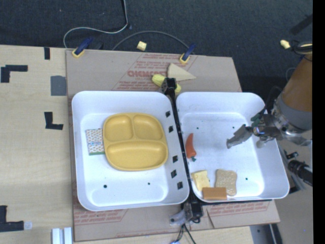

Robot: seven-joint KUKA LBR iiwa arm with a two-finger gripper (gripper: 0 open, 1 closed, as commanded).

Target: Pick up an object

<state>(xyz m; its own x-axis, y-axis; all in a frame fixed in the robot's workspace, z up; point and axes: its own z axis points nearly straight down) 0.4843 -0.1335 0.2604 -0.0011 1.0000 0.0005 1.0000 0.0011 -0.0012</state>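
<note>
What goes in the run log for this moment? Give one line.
gripper: over right bin, nothing held | carrot: by divider | bread: near edge | yellow tray: left bin

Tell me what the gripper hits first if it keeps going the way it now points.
The gripper points left and slightly down across the right bin. Bare floor lies ahead, then likely the orange carrot-like piece by the divider, though height above the floor is unclear.

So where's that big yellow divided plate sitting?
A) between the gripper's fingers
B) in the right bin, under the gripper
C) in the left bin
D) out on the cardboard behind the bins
C: the yellow divided plate lies flat in the left bin, with a small patterned sponge at its left edge, while the gripper is over the right bin.
</note>
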